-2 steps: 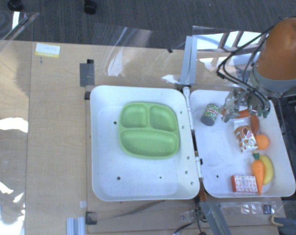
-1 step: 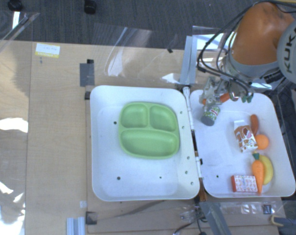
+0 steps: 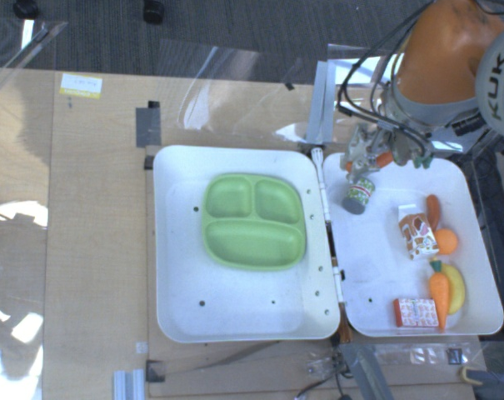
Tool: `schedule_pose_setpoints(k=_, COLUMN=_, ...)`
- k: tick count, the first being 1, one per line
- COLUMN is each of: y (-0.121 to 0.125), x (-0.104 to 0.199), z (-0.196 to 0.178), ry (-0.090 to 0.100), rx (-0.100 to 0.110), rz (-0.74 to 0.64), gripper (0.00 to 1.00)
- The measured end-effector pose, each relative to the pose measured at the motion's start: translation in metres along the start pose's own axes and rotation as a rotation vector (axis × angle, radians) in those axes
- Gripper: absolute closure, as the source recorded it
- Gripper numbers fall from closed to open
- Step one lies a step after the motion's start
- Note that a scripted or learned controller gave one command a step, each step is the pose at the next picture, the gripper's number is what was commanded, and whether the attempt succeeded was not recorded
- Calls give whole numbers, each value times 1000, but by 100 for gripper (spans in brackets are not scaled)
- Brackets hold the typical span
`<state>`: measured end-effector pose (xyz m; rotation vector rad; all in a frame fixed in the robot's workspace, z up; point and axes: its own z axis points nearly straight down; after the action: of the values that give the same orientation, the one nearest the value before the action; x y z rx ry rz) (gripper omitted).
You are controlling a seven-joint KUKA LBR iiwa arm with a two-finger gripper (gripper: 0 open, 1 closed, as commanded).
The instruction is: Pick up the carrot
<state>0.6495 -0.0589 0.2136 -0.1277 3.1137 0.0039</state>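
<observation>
Over the far left corner of the right bin (image 3: 485, 307), we see the gripper (image 3: 370, 158) hanging above a small grey-green can (image 3: 359, 195), and whether the claw is spread or pressed together we cannot tell from this slant. The carrot (image 3: 439, 297) lies well apart from it at the near right of that bin, just beside a yellow banana (image 3: 456, 287) and touching a small red box (image 3: 415, 312). We judge the approach barely begun: the arm must travel toward the near right, line up over the carrot and descend without catching its neighbours
</observation>
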Motion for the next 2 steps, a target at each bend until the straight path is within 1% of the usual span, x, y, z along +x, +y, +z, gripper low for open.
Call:
schedule_pose_setpoints(k=1, y=1, x=-3, z=-13, ry=-13, rx=-1, rz=0, gripper=100)
schedule_pose_setpoints(k=2, y=-17, x=-19, z=27, ry=13, rx=4, rz=330, gripper=100)
